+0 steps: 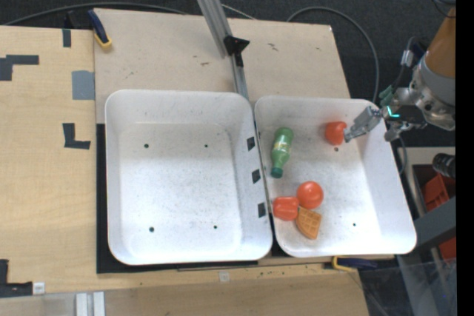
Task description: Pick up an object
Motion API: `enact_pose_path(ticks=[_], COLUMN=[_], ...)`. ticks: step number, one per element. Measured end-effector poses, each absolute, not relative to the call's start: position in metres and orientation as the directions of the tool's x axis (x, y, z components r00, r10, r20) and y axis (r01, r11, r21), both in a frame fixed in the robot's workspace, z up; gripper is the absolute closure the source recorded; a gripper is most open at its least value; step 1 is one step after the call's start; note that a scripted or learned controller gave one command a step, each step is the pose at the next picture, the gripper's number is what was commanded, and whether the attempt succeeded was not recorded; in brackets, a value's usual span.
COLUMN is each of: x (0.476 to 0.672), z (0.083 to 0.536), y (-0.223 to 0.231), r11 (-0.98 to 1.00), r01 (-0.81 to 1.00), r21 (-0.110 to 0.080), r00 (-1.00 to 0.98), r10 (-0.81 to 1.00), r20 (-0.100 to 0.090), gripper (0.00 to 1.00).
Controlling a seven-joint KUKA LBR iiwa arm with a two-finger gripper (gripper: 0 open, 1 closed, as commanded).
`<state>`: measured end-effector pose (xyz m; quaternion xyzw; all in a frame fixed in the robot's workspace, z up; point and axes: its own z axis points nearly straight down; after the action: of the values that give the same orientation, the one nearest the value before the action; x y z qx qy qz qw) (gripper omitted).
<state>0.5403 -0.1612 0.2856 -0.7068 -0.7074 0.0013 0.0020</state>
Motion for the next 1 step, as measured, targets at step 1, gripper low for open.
enact_pose_path(ticks=[1], x=[0.541], z=[0.2876], y=[-0.1611], r11=[0.002], r01=[1.0], r21=[-0.001], r00=[-0.002], r10=[1.0], r20=[0.0], gripper=[0.0])
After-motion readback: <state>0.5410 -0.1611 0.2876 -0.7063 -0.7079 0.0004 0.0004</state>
